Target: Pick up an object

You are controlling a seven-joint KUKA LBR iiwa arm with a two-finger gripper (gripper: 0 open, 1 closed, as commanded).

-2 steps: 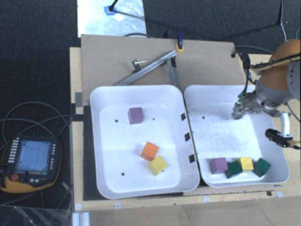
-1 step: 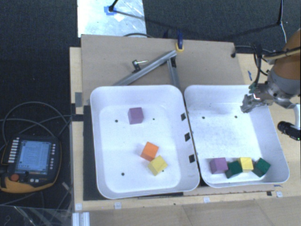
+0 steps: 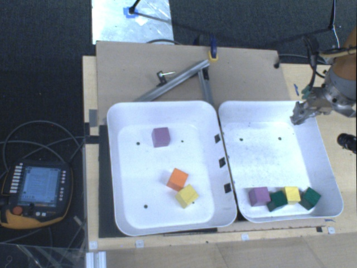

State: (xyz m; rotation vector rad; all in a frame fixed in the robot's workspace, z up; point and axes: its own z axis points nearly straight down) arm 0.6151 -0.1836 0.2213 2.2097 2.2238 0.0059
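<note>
The brown cardboard-topped bench (image 3: 245, 66) takes up most of the frame, and on it two shallow white plastic bins sit edge to edge, probably so that objects can be carried from one to the other. The left bin (image 3: 128, 216) fills the centre-left and the right bin (image 3: 326, 166) the centre-right.

At the right edge of the frame the grey arm with its orange band (image 3: 347, 66) reaches in, its two-finger gripper (image 3: 299, 115) hanging over the upper right corner of the right bin, well apart from every block. Whether it is wide or narrow I cannot tell at this size; nothing shows in it.

In the lower left of the frame a handheld control pendant with a screen (image 3: 34, 191) lies off the bench.

The candidates to pick are small cubes. In the left bin a purple cube (image 3: 160, 137) stands alone in the upper middle, with an orange cube (image 3: 177, 178) touching a yellow cube (image 3: 187, 196) lower down. Along the lower wall of the right bin sit a purple cube (image 3: 259, 196), a dark green cube (image 3: 276, 200), a yellow cube (image 3: 292, 194) and another dark green cube (image 3: 310, 197), crowded in a row. The row being so tight, I judge a grasp there harder than on the lone purple one.
</note>
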